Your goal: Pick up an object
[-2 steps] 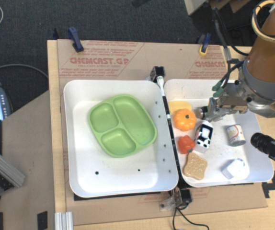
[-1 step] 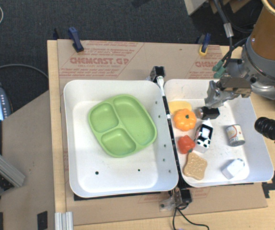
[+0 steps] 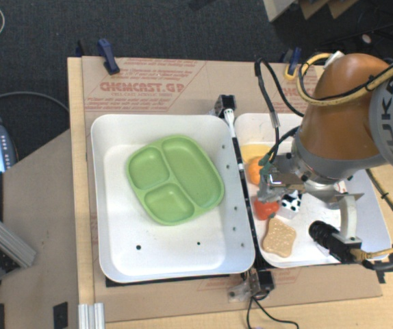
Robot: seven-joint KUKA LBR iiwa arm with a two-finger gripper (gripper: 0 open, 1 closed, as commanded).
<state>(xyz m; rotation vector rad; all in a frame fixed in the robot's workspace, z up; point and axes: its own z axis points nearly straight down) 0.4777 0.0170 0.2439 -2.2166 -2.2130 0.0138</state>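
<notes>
Left bin (image 3: 107, 184): green tray (image 3: 174, 179). Right bin (image 3: 378, 214): toast (image 3: 279, 238), red item (image 3: 265, 208). Tool (image 3: 273, 187) state unclear.

Green tray (image 3: 176, 180), white bins (image 3: 107, 204)

divided plate (image 3: 175, 179) in the left bin (image 3: 107, 204); toast slice (image 3: 279, 238) in the right bin (image 3: 381, 232)
</notes>
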